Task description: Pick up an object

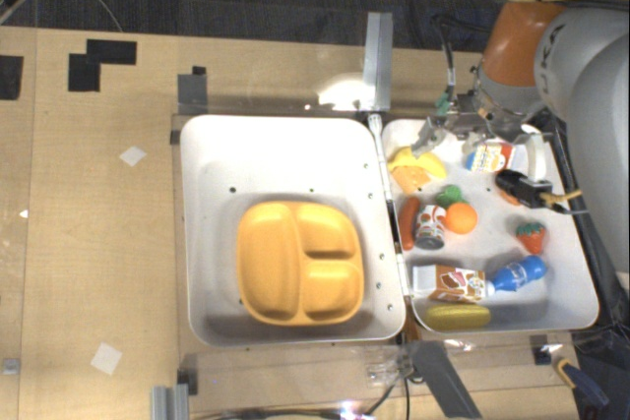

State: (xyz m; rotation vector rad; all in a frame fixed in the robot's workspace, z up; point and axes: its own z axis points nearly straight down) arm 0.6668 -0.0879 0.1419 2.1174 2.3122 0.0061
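Gripper [430,135] low over right bin [581,295], above banana [413,170], poised to grasp; gripper state unclear.

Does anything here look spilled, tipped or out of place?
Nothing stands out. The yellow tray sits flat in the left bin; toy foods lie loose in the right bin, with the gripper above its far end.

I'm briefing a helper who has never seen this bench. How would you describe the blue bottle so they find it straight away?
Look at the right-hand white bin, the one crowded with toy food. Go to its near right corner, where the blue bottle lies on its side, just right of a brown and white carton. It is the one blue item there, below the small strawberry.
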